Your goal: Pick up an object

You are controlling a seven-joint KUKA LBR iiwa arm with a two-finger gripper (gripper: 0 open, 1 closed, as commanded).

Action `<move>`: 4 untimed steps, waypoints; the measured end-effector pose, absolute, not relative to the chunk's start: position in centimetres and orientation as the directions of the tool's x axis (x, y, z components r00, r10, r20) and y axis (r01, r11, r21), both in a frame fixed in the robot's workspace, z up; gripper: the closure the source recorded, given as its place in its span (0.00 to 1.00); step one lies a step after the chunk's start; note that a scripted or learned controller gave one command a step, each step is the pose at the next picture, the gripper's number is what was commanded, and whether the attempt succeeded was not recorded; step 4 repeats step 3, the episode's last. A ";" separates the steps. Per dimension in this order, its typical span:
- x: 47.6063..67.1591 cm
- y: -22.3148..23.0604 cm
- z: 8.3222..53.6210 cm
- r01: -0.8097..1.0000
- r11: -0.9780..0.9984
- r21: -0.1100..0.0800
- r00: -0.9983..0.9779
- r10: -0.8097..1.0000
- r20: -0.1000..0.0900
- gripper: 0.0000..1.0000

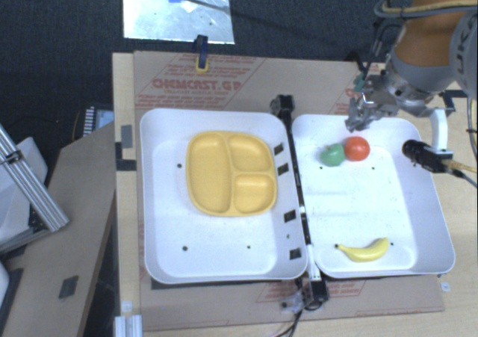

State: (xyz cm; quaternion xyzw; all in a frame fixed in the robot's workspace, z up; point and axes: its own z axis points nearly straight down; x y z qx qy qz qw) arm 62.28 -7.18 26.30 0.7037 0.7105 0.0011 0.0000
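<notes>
Orange ball: the small orange-red ball (pixel 358 149) lay in the far part of the right bin (pixel 418 231), touching or just beside a green ball (pixel 332 154) on its left
Gripper: the gripper (pixel 361 120) hung at the far rim of that bin, just above the orange ball in the camera view; the view did not settle whether it was apart or together, and nothing could be seen held in it
Key relation: the orange ball lay straight toward the near side from the gripper tip and very near it, the green ball a little further to the left; being round, neither had a long axis to line up with
Banana: a yellow banana (pixel 364 250) lay near the front edge of the same bin, well apart from the gripper, its long axis running roughly left to right with the ends curled up
Nearer pick: I judged the orange ball the handiest target, since a short drop would reach it
Left bin: the left bin (pixel 160 201) held a yellow divided tray (pixel 230 172), well away from the arm
Writing: the cardboard (pixel 198 83) under the bins bore red print that read roughly "CHEMCAST", the rest too blurred to make out
</notes>
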 end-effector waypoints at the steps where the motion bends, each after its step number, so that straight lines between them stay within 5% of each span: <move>1: 60.0 -2.6 25.9 1.000 0.009 0.000 -0.009 1.000 0.001 1.00; 3: 57.6 7.3 25.8 1.000 0.010 0.000 -0.010 1.000 0.002 1.00; 4: 57.6 7.3 25.8 1.000 0.010 0.000 -0.010 1.000 0.002 1.00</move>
